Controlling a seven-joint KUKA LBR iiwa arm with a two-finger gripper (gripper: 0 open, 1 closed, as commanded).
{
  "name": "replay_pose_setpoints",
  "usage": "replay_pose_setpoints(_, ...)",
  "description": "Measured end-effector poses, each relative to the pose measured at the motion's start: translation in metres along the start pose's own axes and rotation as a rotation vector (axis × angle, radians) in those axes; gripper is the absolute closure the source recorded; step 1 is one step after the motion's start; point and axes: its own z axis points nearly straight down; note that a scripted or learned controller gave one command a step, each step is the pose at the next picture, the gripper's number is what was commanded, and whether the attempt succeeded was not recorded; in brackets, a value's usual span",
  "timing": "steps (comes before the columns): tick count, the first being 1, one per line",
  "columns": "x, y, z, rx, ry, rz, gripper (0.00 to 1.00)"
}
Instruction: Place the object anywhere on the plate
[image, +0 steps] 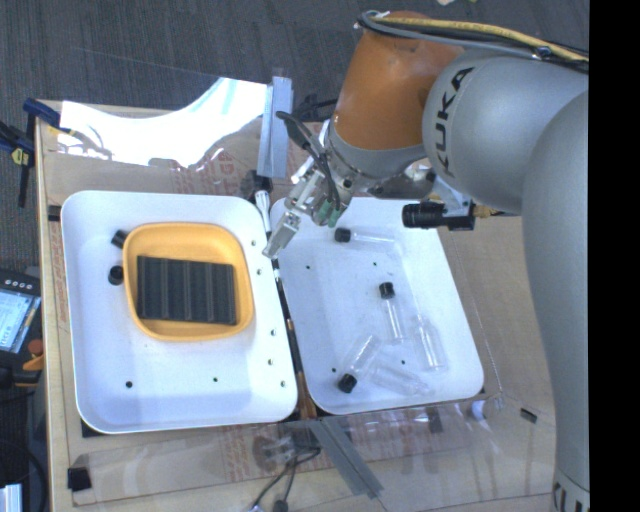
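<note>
Plate: yellow plate (187, 243) with a dark ribbed centre, in the left bin (100, 380).
Objects: clear vials with black caps (391, 310) in the right bin (330, 300) (long axes mixed).
Gripper: gripper (283, 232) above the seam between bins; finger state cannot be told.
Key relation: vials lie right of and below the gripper, the plate left.

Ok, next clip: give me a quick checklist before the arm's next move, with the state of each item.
1. Yellow plate sits flat in the left bin: ok.
2. Plate's dark ribbed centre free to receive an object: ok.
3. Clear vials lie in the right bin: ok.
4. Hand over the seam between the bins, not over the vials: not ok.
5. Object held in the hand: cannot tell.
</note>
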Motion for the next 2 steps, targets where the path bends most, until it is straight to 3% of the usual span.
replay_pose_setpoints(1, 0.0, 0.04, 0.033, 0.001, 0.0, -0.018, 0.0)
replay_pose_setpoints(2, 0.041, 0.06, -0.008, -0.004, -0.007, -0.131, 0.0)
